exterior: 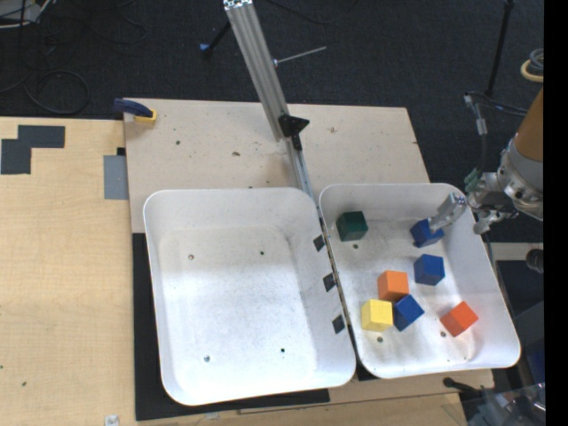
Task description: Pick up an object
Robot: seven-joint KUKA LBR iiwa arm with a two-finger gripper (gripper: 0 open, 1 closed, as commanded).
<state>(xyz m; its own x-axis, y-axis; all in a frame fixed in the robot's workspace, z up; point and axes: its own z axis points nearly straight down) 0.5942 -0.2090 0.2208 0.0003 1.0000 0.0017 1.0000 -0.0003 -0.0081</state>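
Near the right bin's [497, 282] far right corner, the gripper [437, 224] is reaching in, its fingers closing around a small blue block [425, 232] that is sitting between the tips, seemingly gripped, just beyond another blue cube [429, 269].

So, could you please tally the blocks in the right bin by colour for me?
Blue blocks: 3
Orange blocks: 2
Green block: 1
Yellow block: 1
Total: 7, all in the right bin.
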